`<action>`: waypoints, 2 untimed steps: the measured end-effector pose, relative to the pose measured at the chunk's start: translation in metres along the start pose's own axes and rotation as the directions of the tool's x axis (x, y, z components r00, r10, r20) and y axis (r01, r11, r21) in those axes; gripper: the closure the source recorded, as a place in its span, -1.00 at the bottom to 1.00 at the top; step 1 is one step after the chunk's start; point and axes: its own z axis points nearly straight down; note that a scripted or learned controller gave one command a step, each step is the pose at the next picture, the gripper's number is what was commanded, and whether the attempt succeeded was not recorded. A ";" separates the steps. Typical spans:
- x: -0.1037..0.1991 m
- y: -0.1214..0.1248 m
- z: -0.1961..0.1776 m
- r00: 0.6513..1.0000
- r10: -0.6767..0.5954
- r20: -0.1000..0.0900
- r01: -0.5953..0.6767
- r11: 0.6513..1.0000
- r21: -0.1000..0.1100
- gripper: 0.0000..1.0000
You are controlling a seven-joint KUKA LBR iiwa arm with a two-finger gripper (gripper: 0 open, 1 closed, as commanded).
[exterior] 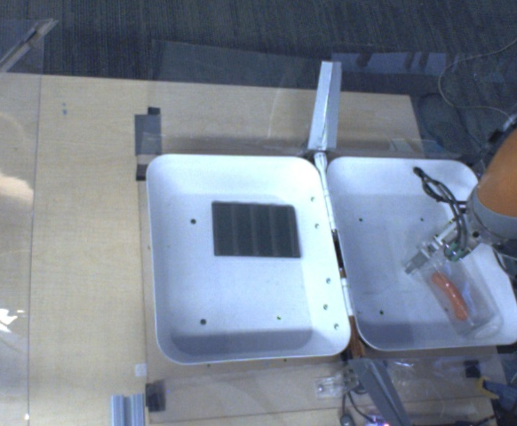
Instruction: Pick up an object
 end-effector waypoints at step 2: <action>0.016 -0.032 -0.013 0.999 0.001 0.054 0.001 0.999 -0.039 -1.00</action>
